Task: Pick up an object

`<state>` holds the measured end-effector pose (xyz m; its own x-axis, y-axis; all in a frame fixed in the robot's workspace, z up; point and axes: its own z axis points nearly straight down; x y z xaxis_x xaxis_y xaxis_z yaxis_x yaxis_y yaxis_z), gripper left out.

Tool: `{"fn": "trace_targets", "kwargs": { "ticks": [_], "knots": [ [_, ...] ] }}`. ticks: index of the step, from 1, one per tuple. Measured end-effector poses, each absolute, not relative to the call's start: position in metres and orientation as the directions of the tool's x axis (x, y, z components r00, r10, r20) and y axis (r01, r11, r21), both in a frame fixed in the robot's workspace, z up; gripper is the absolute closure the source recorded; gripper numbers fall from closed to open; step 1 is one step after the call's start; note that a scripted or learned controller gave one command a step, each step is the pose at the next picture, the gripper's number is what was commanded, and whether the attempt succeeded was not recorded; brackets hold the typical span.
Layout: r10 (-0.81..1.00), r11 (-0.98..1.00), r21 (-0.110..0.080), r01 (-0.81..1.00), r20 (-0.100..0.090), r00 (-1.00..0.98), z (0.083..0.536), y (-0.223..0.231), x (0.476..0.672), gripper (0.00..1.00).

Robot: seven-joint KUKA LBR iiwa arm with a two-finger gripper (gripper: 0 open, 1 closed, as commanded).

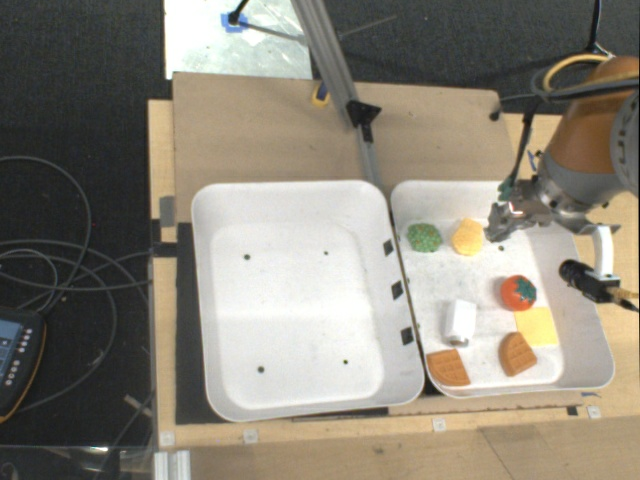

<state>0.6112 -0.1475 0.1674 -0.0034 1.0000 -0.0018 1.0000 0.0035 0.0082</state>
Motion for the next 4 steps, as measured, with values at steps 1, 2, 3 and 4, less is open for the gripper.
{"fn": "trace_targets", "kwargs": {
  "ticks": [1,2,3,4],
  "knots": [
    [1.000,0.005,0.009,1.000,-0.002,-0.005,0.229,-0.148,0.605,1.00],
    [1.000,0.006,0.008,1.000,-0.002,-0.006,0.284,-0.148,0.607,1.00],
    [1.000,0.010,0.000,1.000,0.002,-0.010,0.278,-0.089,0.587,1.00],
    [1.000,0.011,-0.001,1.000,0.002,-0.011,0.276,-0.030,0.571,1.00]
  ]
}}
